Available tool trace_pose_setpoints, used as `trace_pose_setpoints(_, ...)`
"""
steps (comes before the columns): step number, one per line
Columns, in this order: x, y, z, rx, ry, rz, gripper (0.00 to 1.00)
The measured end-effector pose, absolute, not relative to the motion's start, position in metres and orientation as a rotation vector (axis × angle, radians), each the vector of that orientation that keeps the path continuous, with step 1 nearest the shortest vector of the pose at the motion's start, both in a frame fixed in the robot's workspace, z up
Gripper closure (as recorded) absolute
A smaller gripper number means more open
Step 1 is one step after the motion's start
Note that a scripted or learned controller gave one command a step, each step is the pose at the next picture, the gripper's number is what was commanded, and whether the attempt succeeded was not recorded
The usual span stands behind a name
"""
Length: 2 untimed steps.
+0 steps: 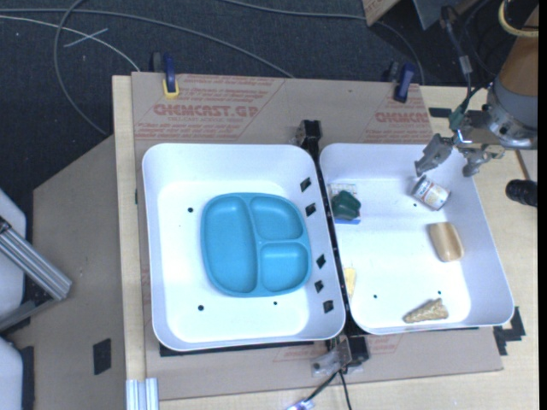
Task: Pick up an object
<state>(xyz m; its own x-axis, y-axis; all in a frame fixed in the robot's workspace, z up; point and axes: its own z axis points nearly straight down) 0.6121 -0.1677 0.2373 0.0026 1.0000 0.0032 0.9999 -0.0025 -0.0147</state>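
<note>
Now hovering over the far right corner of the right bin: gripper, fingers spread, pinching nothing; one finger tip just beside a small white-and-silver cylindrical object, probably a little jar lying tilted; other candidates nearer in the same bin: a tan bread-like piece, a crumbly wedge at the near edge, a dark green object against the left wall, a yellow scrap by the divider; in the left bin, a blue divided plate; step in hand, by the look of it: approach, nothing grasped yet; next move likely calls for centring over the jar, lowering so the spread fingers straddle it, then closing; risk: round body rolling away from a finger
</note>
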Motion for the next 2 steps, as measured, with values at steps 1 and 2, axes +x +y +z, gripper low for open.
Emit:
trace_pose_setpoints(1,0.615,-0.167,0.246,-2.22,-2.222,0.0,0.0)
trace_pose_setpoints(2,0.615,-0.158,0.188,-2.216,-2.219,0.004,0.0)
